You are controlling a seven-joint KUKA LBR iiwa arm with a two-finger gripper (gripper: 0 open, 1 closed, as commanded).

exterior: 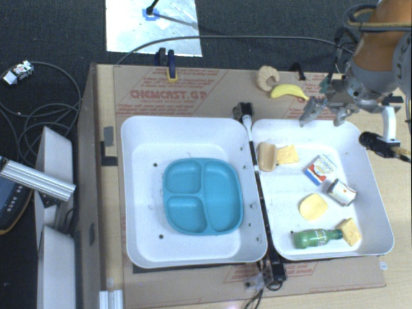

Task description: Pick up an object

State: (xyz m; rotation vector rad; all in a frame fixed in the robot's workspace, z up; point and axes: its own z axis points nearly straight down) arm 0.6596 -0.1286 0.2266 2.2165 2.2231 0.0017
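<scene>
You've got the gripper over the right bin's back rim, jaws apart, nothing btwn them. Bottle, carton, can and yellow bits lie in that bin. Banana sits on the worktop behind. Blue tray in left bin.

A blue divided plate lies in the left bin; a banana rests on the bench behind.
</scene>
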